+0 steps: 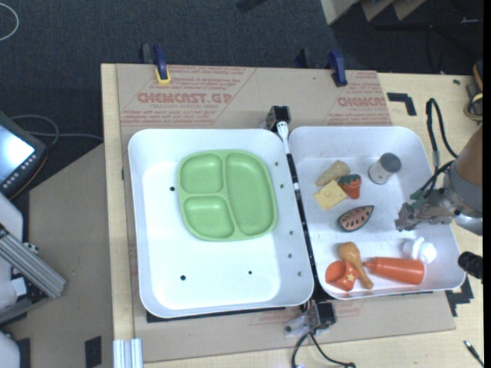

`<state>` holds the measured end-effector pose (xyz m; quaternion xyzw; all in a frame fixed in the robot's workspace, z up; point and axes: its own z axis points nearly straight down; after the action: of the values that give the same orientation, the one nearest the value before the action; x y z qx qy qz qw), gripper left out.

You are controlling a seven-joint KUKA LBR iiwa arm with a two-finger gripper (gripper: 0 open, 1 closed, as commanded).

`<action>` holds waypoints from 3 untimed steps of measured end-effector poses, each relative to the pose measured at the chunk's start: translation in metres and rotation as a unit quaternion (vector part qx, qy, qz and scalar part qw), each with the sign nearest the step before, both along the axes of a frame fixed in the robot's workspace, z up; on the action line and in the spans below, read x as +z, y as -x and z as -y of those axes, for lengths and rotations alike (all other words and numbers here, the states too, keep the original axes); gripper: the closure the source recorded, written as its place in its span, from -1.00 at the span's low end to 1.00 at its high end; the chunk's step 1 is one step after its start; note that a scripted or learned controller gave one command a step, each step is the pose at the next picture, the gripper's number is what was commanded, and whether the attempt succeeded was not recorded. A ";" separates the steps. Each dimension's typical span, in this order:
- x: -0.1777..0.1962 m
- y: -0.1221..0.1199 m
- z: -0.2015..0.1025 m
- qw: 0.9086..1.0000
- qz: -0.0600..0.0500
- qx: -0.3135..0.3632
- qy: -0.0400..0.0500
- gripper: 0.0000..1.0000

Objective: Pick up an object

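- I am reaching in from the right, with my gripper (404,221) hanging over the right edge of the right bin (307,156); it is too small and blurred for me to tell how it is set or whether it is holding anything
- Just below my gripper a small white object (420,248) is lying, and below that an orange carrot (395,269) is lying lengthwise along the bin's near side
- Left of the carrot a tan drumstick-shaped piece (354,261) is lying across a red piece (336,274)
- Near the bin's middle a brown slice with dark spots (356,218) is sitting, well apart from my gripper
- Farther back a yellow block (330,197), a tan piece (332,172) and a small red-orange piece with a green top (351,185) are clustering close together
- A grey round object (386,167) is sitting toward the far right corner
- In the left bin (153,244) a green divided plate (227,194) is lying
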<state>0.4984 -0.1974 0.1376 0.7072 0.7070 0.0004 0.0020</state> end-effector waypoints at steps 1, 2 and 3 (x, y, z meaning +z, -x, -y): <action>0.057 -0.002 -0.009 1.000 0.001 0.001 0.000 1.00; 0.089 -0.003 -0.009 1.000 0.001 0.001 0.000 1.00; 0.094 -0.030 -0.066 1.000 0.000 0.004 -0.001 1.00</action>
<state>0.5289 -0.1314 0.2317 0.7045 0.7097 0.0017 0.0014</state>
